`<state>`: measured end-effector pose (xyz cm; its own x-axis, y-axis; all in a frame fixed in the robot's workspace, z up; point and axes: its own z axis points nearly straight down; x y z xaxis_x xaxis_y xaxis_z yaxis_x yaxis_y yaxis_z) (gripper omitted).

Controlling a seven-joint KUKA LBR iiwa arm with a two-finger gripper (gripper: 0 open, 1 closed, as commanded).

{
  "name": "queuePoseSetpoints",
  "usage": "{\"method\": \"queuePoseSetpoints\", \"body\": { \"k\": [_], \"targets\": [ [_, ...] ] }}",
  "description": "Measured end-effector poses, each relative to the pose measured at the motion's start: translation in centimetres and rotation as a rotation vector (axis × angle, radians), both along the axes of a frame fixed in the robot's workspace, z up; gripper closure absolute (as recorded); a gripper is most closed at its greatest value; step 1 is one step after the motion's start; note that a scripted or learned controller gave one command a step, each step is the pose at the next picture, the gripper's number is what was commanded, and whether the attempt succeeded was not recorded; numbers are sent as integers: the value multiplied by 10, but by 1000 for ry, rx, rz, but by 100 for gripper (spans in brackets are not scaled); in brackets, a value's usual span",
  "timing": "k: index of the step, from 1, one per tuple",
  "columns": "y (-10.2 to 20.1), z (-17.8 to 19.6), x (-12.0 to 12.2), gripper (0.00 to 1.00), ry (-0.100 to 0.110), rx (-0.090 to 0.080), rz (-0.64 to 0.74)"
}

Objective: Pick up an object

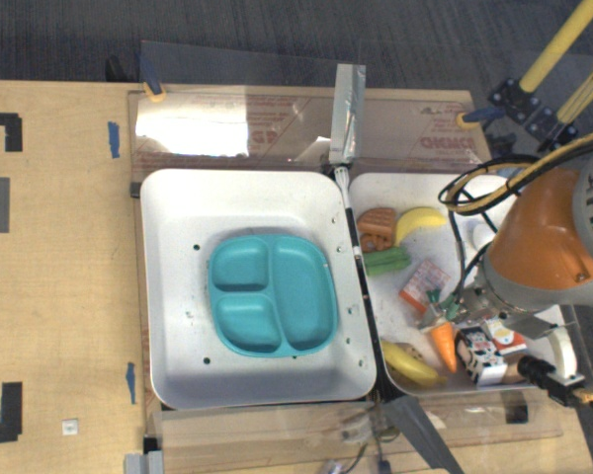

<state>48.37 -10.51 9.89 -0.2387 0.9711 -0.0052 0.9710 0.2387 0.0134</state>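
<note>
Resting in left bin (168, 265): teal tray (274, 294).

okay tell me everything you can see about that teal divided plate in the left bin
The teal divided plate looks like smooth moulded plastic, a rounded rectangle with a raised rim. Low ridges split it into three compartments: two smaller ones stacked on the left and one long one on the right. It lies flat and right side up near the middle of the left white bin, turned slightly askew to the bin's walls, resting on the floor.
</note>
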Motion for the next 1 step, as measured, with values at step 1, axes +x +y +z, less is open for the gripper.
{"method": "queuePoseSetpoints", "body": {
  "k": [1],
  "targets": [
    [83,87,48,100,10,5,-145]
  ]
}}
